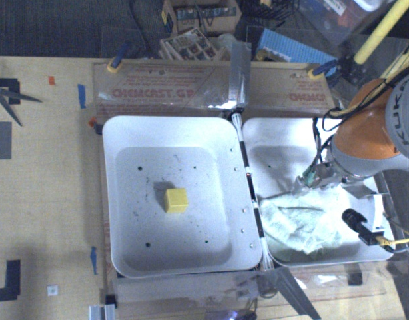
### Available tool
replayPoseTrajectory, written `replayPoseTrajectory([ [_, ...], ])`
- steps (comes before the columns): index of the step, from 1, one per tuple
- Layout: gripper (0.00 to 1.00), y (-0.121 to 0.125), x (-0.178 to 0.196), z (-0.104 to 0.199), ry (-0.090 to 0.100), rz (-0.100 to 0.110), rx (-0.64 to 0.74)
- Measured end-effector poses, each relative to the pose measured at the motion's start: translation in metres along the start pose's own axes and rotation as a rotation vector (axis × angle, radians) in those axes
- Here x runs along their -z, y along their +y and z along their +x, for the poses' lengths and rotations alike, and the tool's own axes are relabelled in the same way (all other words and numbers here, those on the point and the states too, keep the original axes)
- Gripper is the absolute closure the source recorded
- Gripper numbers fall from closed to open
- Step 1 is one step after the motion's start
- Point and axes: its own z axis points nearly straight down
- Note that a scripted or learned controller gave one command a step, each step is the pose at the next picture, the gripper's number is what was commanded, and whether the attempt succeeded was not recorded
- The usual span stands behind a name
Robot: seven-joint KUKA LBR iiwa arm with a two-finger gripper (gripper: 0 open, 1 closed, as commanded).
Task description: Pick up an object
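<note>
Hovering gripper [304,181] over crumpled cloth [299,224] in right bin [271,135]; finger state indiscernible. Next: descend, clamp cloth, lift.

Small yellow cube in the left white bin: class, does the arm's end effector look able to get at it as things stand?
Probably yes. The small yellow cube sits alone on the left white bin's floor, open from above. The end effector is low over the right white bin, so it must cross the divider.

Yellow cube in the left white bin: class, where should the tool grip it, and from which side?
Grip the small yellow cube across two opposite flat side faces, descending from straight above. It sits alone near the middle of the left white bin, well away from the walls.
</note>
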Motion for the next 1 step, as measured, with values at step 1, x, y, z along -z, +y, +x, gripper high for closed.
replayPoseTrajectory([
  [1, 1.0, 0.0547, 0.0295, 0.0052, -0.001, 0.005, -0.388],
])
